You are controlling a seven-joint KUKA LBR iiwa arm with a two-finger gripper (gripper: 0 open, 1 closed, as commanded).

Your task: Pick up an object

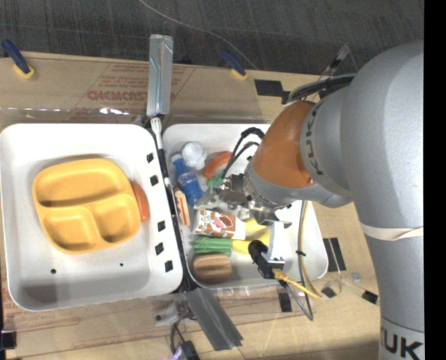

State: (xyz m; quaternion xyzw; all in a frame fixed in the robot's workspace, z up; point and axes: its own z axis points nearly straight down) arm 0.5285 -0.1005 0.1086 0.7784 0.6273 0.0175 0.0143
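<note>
Two white bins side by side on the tabletop (73, 77), which is covered with brown cardboard. Left bin (13, 201) holds a yellow compartment tray (84, 201), tilted slightly, with an orange item (142, 201) just beside its 3 o'clock edge.

Right bin (318, 255) is crowded. From 12 o'clock downward along its left side: a white crumpled object (193, 153), a blue bottle (187, 180), a small printed packet (217, 221), a green item (211, 246), a brown block (211, 265) at 6 o'clock. A red-orange object (217, 160) lies near 12 o'clock; a yellow piece (246, 244) sits right of the packet.

Arm (357, 141) comes in from 3 o'clock, orange band over the right bin's centre. The hand (234, 193) is low among the items, just above the printed packet and right of the blue bottle. Cannot tell how the hand is set; nothing is seen lifted clear of the bin
</note>
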